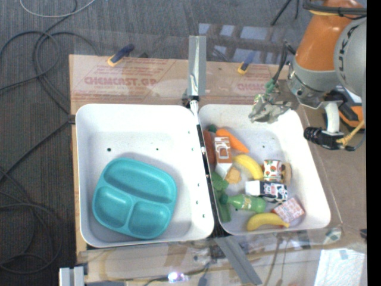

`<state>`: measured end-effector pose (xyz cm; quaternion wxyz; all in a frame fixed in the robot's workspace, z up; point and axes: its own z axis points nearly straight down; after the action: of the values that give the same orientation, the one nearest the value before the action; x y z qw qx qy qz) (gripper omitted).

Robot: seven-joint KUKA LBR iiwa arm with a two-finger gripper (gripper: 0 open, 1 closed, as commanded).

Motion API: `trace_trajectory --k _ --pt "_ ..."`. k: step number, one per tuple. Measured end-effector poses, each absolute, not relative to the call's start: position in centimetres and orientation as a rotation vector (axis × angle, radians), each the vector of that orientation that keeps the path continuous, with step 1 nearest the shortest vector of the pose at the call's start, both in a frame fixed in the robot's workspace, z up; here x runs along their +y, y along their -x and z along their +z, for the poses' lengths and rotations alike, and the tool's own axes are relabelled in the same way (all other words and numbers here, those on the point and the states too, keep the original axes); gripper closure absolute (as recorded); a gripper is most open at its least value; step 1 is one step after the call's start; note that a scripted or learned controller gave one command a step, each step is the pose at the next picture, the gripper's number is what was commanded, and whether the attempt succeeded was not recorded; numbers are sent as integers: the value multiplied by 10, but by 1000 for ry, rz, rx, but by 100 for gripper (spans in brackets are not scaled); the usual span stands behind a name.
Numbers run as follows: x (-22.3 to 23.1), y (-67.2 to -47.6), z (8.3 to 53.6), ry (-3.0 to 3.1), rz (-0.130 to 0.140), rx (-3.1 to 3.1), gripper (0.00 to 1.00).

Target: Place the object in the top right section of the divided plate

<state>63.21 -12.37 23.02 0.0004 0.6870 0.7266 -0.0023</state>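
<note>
Your grey arm with the orange band (pixel 324 25) reaches in from three o'clock and holds its two-finger gripper (pixel 266 109) over the far rim of the right-hand white bin (pixel 315 177), at about twelve o'clock of that bin; from this slanted view you cannot tell whether the fingers are apart or together, and nothing shows between them, so treat it as carrying nothing. That position reads as a hover before a pick, since every candidate object lies below and towards six o'clock of it. No single object is named, so you have a choice: an orange carrot (pixel 233 139), a small orange-and-white carton (pixel 222 149), a yellow banana (pixel 249 165), a strawberry-print box (pixel 273 170), a black-and-white cow-print carton (pixel 268 190), a green bottle (pixel 245 204), a second banana (pixel 266 220) and a pink packet (pixel 290 210). They are heaped touching one another, so a clean grasp on one may nudge its neighbours. The teal divided plastic plate (pixel 136 197) lies in the left-hand white bin (pixel 95 124), towards six o'clock of it, with all its sections bare; its top right section (pixel 158 183) is the goal. Between pick and place stand the two adjoining bin walls and the grey metal post (pixel 196 64) at twelve o'clock of the seam, so plan to lift well clear before crossing towards nine o'clock.
</note>
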Motion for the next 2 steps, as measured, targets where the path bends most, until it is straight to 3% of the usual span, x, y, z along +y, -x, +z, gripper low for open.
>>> trace_trajectory --k 1,2 --pt "-151 -669 317 -1915 -6 2488 100" --pt "-109 -669 435 -1754 -4 2602 100"
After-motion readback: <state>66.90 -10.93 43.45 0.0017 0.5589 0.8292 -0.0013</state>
